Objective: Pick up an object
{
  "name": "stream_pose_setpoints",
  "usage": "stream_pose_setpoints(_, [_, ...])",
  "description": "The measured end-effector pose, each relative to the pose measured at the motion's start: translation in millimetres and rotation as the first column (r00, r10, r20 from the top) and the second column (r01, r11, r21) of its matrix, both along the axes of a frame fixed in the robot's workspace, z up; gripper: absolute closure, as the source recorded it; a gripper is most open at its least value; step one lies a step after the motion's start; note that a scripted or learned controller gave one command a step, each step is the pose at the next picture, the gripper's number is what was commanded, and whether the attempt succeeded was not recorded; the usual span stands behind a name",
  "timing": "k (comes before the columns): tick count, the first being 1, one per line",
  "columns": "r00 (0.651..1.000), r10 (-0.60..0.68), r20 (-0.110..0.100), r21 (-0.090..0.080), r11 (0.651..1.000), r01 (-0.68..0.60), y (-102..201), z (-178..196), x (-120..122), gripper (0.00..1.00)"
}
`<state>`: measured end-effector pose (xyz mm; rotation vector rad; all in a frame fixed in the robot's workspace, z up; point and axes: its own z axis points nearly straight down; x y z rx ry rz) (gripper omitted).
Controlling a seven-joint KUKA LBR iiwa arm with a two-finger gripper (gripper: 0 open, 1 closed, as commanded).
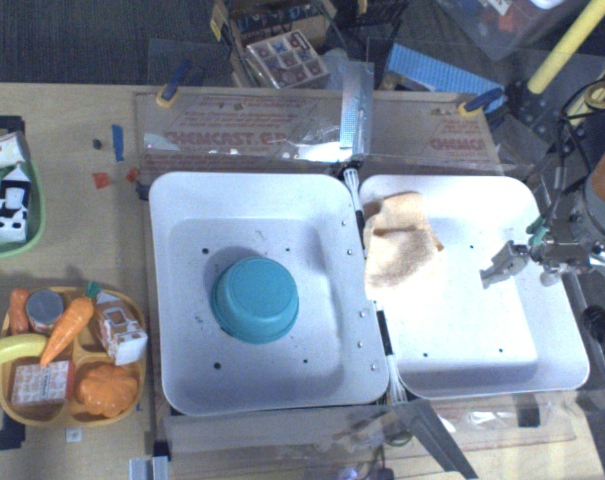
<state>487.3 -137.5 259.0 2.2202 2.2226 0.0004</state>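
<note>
My pincer comes in from the right over the right bin, low above its right-hand floor, wrist angled toward the bin's middle; fingers too small and blurred, cannot tell if spread or closed, nothing seen between them. Nearest edge of view: plywood bench front, and at lower left a yellow tray of toy food, with banana, carrot, a small carton, an orange lump. Left bin holds a teal bowl, upside down, about centre of its floor. Right bin holds a tan bread-like piece in its upper-left corner, close to the divider between bins, well apart from my pincer. Further left, a green dish with a black-and-white toy. Behind the bins a clear plastic sheet over cardboard, clamped at both ends. Beyond the bench, dark carpet, a box of clutter, a blue block, a yellow pole at upper right.
</note>
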Motion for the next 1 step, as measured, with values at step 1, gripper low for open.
stream_pose_setpoints(1, [0.997, 0.073, 0.002, -0.001, 0.997, -0.073, 21.0, -85.5, 79.6, 0.0])
